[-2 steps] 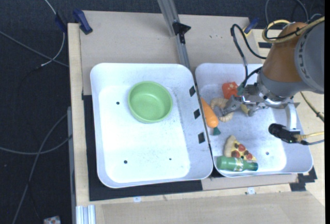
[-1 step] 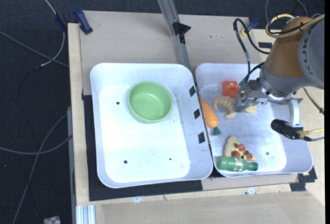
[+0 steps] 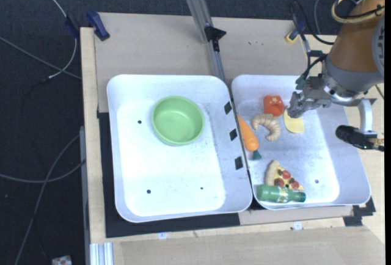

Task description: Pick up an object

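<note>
Camera view puts my end effector (image 3: 295,110) low in the right bin (image 3: 342,190), just above a pale yellow cheese wedge (image 3: 295,125) and beside a red block (image 3: 273,104); I cannot tell its state; nearby lie a croissant (image 3: 267,126), carrot (image 3: 247,134), pizza slice (image 3: 283,176), green bottle (image 3: 279,195); a green bowl (image 3: 177,119) sits in the left bin (image 3: 165,190).

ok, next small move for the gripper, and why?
Probably a short straight descent: the gripper hangs in the right bin, over the near edge of the yellow piece, with the red block just beside. Nothing visibly held yet.
</note>
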`<state>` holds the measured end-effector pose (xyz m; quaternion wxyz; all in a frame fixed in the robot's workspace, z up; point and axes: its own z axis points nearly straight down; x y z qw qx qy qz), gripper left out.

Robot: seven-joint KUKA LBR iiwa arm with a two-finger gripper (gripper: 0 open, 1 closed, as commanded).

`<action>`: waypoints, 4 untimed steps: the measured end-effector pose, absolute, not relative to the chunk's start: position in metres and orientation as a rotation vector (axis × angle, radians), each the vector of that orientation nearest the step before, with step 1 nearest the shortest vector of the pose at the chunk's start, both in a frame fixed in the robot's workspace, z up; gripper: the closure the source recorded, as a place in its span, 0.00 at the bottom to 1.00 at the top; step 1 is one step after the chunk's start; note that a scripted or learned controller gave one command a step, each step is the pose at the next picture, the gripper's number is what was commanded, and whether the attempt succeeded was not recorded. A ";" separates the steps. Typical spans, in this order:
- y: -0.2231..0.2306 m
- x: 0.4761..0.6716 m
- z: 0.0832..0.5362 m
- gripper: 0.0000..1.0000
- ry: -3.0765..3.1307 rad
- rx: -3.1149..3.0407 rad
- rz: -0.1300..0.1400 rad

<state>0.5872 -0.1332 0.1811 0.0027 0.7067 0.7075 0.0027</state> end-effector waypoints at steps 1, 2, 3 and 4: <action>-0.133 0.589 0.238 1.00 2.218 2.216 0.009; -0.133 0.590 0.294 1.00 2.217 2.214 0.011; -0.085 0.612 0.285 1.00 2.224 2.211 0.008; -0.028 0.632 0.279 1.00 2.225 2.212 0.009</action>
